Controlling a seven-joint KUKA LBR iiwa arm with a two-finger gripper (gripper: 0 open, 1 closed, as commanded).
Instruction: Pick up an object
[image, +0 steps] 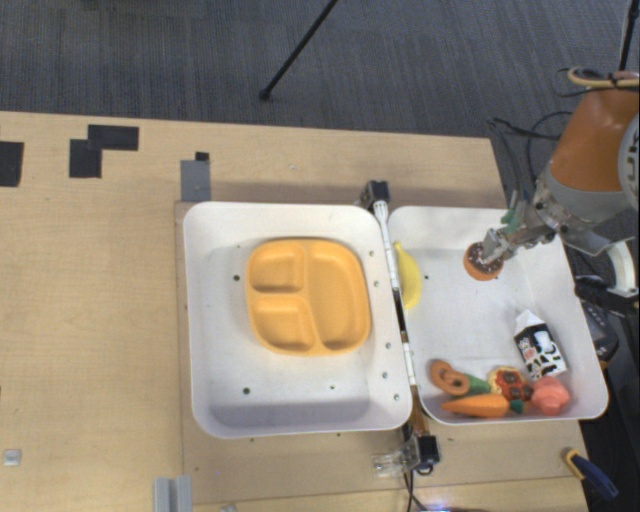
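Note:
My gripper (490, 254) hangs over the back of the right bin (480, 330), right above a small round brown-orange object (482, 266). Its tip touches or nearly touches that object. Along the right bin's front edge lie a pretzel-like brown piece (448, 377), an orange carrot (478, 406), a small pizza-like toy (507, 382) and a pink ball (550, 397). A white and black bottle (538, 346) lies near the right wall. A yellow banana-like piece (407, 275) rests against the divider.
The left bin (215, 330) holds a yellow divided tray (305, 295). A black-tipped metal clamp bar (388, 260) runs between the two bins. Cables lie past the right bin's right side. Bare wooden bench stretches to the left.

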